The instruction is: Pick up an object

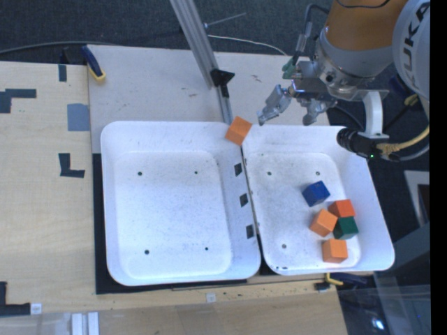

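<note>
This is a robotics lab or test cell. A plywood bench point(42, 208) marked with tape patches carries two shallow white bins point(112, 187) of small coloured blocks point(332, 222) (plain cubes). An aluminium mast point(195, 40) rises behind them, loose cables point(244, 44) trail across the board, and an industrial arm point(363, 26) hangs over the right bin.

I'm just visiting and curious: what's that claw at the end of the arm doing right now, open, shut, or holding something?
Gripper: open, nothing between its fingers, above the back rim of the right bin.
</note>
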Controlling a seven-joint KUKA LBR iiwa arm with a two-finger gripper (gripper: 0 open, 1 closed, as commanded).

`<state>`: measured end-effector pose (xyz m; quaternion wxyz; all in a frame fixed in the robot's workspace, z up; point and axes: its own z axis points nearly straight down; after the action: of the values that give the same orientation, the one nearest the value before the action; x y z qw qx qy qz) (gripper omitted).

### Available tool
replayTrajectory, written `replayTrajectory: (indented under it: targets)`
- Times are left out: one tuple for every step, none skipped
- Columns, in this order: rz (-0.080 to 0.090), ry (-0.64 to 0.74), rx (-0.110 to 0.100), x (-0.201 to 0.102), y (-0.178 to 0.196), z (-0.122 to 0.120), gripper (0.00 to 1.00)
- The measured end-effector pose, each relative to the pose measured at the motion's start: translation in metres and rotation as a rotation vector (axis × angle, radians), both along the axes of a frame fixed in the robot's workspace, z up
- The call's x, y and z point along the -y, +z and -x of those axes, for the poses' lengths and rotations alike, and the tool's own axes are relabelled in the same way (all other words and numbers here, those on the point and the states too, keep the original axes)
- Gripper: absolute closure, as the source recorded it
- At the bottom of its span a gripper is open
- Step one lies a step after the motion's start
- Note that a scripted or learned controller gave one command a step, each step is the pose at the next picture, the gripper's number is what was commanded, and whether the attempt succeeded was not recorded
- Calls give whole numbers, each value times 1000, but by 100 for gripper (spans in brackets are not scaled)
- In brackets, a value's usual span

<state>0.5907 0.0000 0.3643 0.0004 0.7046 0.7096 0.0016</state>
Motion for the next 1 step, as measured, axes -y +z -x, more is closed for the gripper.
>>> replayTrajectory:
  targets:
    - [5,-13,-3,88,0,-13,0]
